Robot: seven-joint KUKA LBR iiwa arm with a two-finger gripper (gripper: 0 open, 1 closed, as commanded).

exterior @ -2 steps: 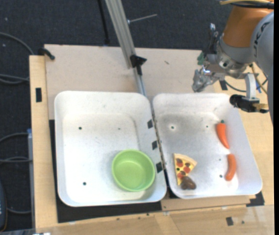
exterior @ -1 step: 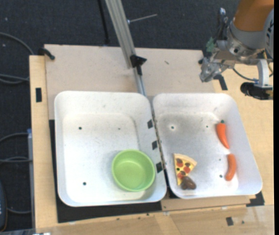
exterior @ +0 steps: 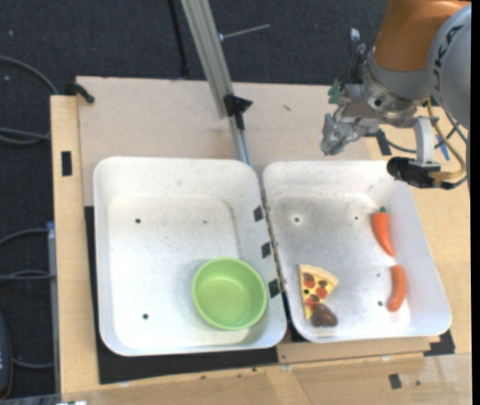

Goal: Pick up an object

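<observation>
My gripper (exterior: 334, 139) hangs above the far edge of the right bin (exterior: 341, 180), with nothing seen between its fingers. In that bin an orange carrot (exterior: 382, 231) lies near the right wall. Just below it sits an orange-red sausage (exterior: 397, 288). A pizza slice (exterior: 315, 285) rests at the front left of the same bin, with a small dark brown lump (exterior: 324, 315) touching its tip. The left bin (exterior: 138, 201) contains a green bowl (exterior: 229, 293) at its front right corner.
A slanted metal pole (exterior: 214, 57) rises from behind the seam between the two bins. Cables lie on the dark floor at the left. The bench's tan board (exterior: 155, 116) runs behind the bins.
</observation>
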